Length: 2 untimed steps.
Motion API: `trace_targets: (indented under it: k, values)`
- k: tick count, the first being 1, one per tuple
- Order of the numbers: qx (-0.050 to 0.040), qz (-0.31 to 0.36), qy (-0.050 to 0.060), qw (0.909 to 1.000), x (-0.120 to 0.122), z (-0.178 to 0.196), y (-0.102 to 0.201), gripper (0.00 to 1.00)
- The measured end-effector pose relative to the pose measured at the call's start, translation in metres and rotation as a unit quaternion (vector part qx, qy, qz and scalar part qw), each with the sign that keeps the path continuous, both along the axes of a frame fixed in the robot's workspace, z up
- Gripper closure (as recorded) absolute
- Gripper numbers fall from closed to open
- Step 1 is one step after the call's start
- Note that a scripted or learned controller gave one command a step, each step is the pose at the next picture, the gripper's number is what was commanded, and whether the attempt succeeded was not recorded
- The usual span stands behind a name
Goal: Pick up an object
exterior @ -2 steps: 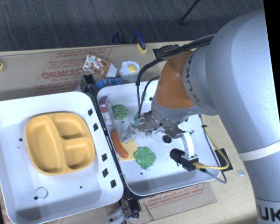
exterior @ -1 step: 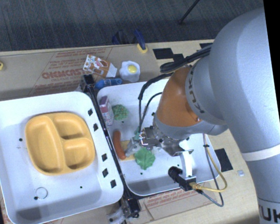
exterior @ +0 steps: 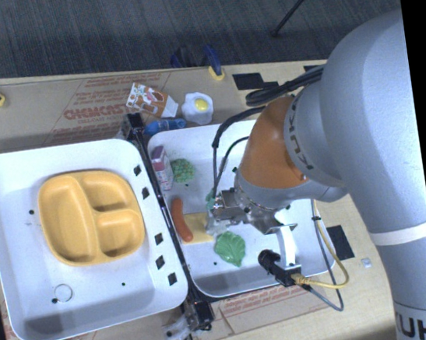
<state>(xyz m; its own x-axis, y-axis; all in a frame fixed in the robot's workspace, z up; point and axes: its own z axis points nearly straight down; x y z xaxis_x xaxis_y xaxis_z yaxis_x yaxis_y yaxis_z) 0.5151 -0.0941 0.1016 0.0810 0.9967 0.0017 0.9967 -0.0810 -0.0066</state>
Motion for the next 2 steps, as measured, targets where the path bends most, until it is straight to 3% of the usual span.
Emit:
trace_targets:
  k: [1, 2]
  values:
    - [-0.0001, 0.000, 0.000, 1.0000, 0.000, 0.000, 0.000, 0.00]
    - [-0.0008, 0.017, -0.002, 0.9999, -0.039, -0.010, 0.000, 0.00]
